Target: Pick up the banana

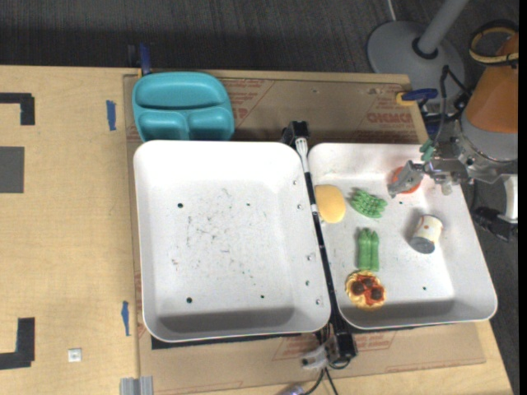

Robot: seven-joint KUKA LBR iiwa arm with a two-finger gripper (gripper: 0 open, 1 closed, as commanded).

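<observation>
Broad wooden bench [66,220] underneath, with bare boards stretching away at nine o'clock. On it the left bin [222,245], white, shallow and scuffed. Beside it at three o'clock the right bin [461,303], somewhat smaller in view. Reaching in from three o'clock, the arm [494,105], orange band showing. Behind the left bin at twelve o'clock, a teal divided tray [181,105]. Over the right bin's two o'clock corner, the gripper [430,169]; whether spread or pressed together, cannot tell, and nothing seen pinched in it. Just beside it at eight o'clock, a small red-and-grey piece [403,179]. Near the bin's middle toward three o'clock, a short pale can [425,233] lying tilted. Then two green vegetable pieces, one [367,203] at about eleven o'clock of the floor, one [367,248] at the centre, and a round red-and-yellow piece [366,289] at six o'clock. Smallest to matter: the banana [330,203], taken to be the stubby yellow piece at nine o'clock in the right bin, close to the left wall, well apart from the gripper. Probably a light, stiff toy with a smooth curved skin, so apt to slip or roll under a poor pinch; best taken across the narrow middle, squarely from above. Flat, hard, slick floor beneath, no give. Little room at nine o'clock because of the wall, and the nearer green piece close at three o'clock; freer at twelve and six o'clock.
</observation>
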